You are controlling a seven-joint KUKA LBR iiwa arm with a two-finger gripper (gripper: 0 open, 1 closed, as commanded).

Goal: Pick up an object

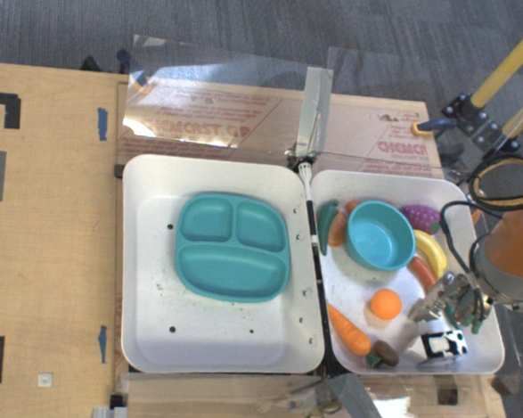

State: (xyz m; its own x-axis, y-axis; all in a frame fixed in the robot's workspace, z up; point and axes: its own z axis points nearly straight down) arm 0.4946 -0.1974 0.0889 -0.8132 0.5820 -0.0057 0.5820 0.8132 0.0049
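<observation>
My gripper hangs over the front right part of the right bin, below the orange wrist band. Nothing shows between it and the bin floor. Just left of it lies an orange ball. A black and white toy sits right under its front side. A carrot and a small brown piece lie near the bin's front edge. A teal bowl stands at the back, with a banana, a reddish sausage and purple grapes beside it.
The left bin holds a teal divided plate. A red and green vegetable lies along the divider between the bins. A clear plastic wall stands behind the bins. Yellow poles and black cables rise at the right.
</observation>
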